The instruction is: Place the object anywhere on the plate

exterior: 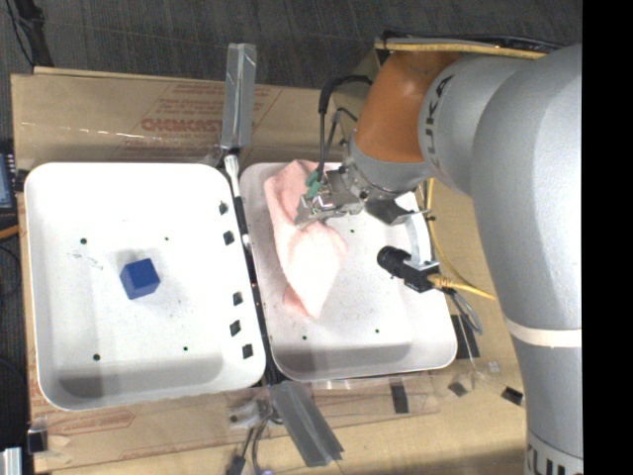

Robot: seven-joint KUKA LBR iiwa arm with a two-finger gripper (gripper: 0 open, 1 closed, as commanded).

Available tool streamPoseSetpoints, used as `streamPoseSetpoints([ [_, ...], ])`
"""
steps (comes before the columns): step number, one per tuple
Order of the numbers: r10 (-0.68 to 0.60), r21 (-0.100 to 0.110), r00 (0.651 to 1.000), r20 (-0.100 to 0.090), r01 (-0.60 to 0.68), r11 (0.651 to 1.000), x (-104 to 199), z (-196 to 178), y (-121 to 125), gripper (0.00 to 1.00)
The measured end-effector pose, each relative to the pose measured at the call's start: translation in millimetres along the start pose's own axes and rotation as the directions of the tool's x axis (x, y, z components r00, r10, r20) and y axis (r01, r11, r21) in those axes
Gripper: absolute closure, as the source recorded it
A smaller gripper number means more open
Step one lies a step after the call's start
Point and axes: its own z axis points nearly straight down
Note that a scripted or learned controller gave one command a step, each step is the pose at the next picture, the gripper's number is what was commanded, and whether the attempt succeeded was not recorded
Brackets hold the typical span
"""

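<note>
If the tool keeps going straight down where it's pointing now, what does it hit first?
Most likely the crumpled pink cloth in the right white bin: the tool sits over its upper edge. Contact height is unclear from this slanted view.

Arm (495,117) hides right bin's (425,334) far right corner; pink cloth (307,255) top under wrist; jaws' state unreadable.

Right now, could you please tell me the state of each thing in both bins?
Blue cube: resting alone on the left bin floor, untouched.
Pink cloth: crumpled, lying in the right bin.
Gripper: low over the cloth's upper end; grip unclear.
</note>
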Motion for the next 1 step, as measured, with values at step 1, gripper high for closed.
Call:
streamPoseSetpoints([
  [1,-0.007,0.0,1.0,0.0,0.007,1.0,0.1,-40.1,0.5,1.0],
])
